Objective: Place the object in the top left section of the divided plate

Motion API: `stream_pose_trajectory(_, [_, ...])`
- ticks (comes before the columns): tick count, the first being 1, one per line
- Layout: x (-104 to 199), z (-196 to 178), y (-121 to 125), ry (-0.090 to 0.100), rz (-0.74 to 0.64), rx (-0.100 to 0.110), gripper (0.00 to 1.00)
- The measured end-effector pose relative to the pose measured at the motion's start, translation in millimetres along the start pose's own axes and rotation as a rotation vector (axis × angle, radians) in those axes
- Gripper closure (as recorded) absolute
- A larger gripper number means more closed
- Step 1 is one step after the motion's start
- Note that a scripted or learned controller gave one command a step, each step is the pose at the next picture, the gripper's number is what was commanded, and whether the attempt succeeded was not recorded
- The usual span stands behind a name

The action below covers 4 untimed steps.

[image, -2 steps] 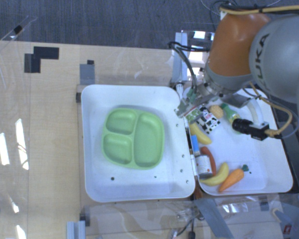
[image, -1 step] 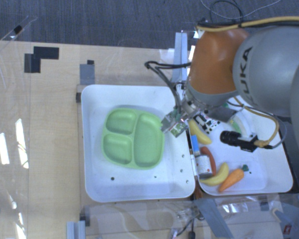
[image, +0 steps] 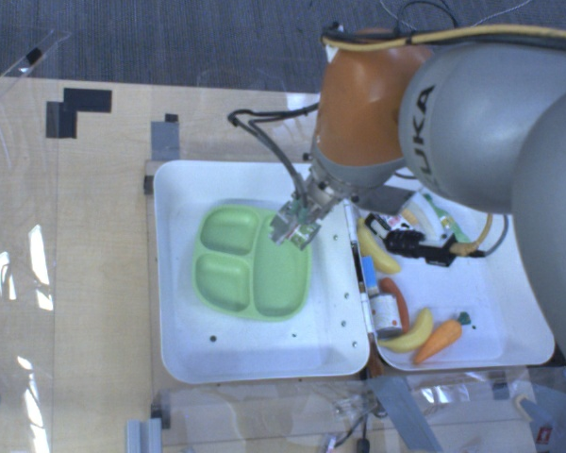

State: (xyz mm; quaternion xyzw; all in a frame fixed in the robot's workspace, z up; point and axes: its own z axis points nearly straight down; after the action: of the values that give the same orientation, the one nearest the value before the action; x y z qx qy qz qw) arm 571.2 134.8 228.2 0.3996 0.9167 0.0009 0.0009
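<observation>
A light green divided plate [image: 288, 295] lies in the left white bin [image: 184, 338]. It has two small sections on its left, one above the other, and one long section on its right. My gripper [image: 297, 223] hangs over the upper end of the long right section, just right of the top left section [image: 231, 229]. The grey arm with its orange band [image: 358, 102] reaches in from the right and hides what lies under it. I cannot make out any object at the gripper's tip.
The right bin [image: 524, 347] holds a banana [image: 410, 333], a carrot [image: 441, 340], a small can [image: 387, 311], a blue pen [image: 367, 274] and several other small items partly under the arm. A black cable [image: 264, 125] loops above the left bin's back wall.
</observation>
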Motion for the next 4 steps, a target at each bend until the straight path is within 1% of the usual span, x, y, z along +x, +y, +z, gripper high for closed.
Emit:
stream_pose_trajectory(1, [-5.9,125.8,-13.6,0.0,-0.279,-0.002,1.0])
stream_pose_trajectory(2, [6.6,44.9,-44.0,0.0,-0.292,-0.001,1.0])
stream_pose_trajectory(3, [16.4,35.9,-98.0,0.0,-0.338,0.0,1.0])
stream_pose_trajectory(4, [84.4,19.0,-35.0,0.001,-0.262,0.0,1.0])
